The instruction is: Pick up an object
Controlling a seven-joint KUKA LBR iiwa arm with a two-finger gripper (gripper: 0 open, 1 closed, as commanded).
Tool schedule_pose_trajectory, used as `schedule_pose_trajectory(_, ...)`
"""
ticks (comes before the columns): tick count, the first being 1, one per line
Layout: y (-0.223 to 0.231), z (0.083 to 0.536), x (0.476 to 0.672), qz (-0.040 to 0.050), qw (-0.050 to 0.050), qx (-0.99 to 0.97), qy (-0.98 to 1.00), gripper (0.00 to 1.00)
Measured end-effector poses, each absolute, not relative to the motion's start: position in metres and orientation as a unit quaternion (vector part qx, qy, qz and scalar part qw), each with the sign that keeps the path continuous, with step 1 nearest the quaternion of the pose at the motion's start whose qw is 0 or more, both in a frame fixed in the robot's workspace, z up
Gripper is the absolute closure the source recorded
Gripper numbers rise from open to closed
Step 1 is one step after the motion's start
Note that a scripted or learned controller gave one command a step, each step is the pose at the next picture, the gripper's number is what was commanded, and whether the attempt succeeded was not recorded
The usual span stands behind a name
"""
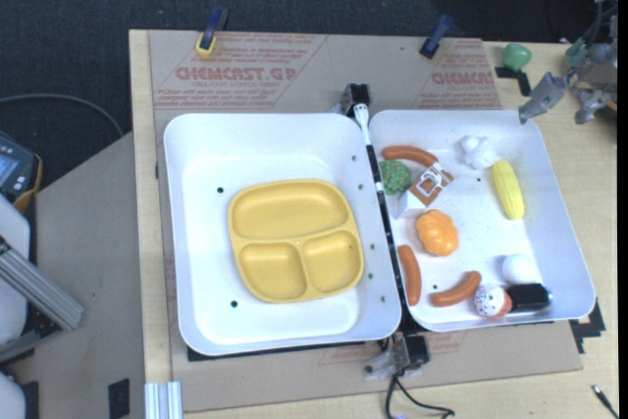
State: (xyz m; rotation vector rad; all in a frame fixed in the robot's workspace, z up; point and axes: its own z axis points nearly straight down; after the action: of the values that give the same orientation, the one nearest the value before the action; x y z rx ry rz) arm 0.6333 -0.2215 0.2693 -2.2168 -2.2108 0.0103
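Camera view, left to right. Left bin (191, 240), a shallow white tub of smooth plastic with rounded corners, bears a yellow divided tray (294, 238), glossy, with one long compartment above two smaller ones. Right bin (559, 211), of like make, touches the left along a black seam and holds the candidates for picking: a green leafy piece (394, 177), knobbly, just beside the seam; an upper sausage (409, 154), smooth and brown-orange, curved; a small brown-and-white square piece (432, 183); an orange pumpkin-like piece (437, 233), ribbed and rounded; a lower-left sausage (409, 275) lying lengthwise by the seam; a third sausage (456, 289) near the front wall; a speckled pink-and-white ball (491, 301) touching a black block (527, 296); a white rounded lump (517, 267); a white crumpled piece (478, 150); and a yellow corn cob (507, 188), elongated and finely ridged. Gripper (538, 101) hangs at the far right, above the bin's back right corner and apart from every object; whether it is open or closed cannot be told, and nothing is seen in it. Judged step: approach, before any grasp. The next move would call for travel leftward and down over a chosen piece; the corn cob and white crumpled piece lie nearest. Smooth rounded shapes may slip; the cob offers parallel sides.
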Motion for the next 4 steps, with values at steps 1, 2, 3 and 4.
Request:
schedule_pose_trajectory(1,-0.221,0.277,0.636,0.0,0.0,-0.707,-0.707,0.0)
schedule_pose_trajectory(2,-0.222,0.213,0.634,0.0018,0.003,-0.707,-0.707,0.0)
schedule_pose_trajectory(3,-0.216,0.151,0.638,0.0014,0.003,-0.706,-0.708,0.0)
schedule_pose_trajectory(4,-0.214,0.088,0.64,-0.001,0.004,-0.706,-0.708,0.0)
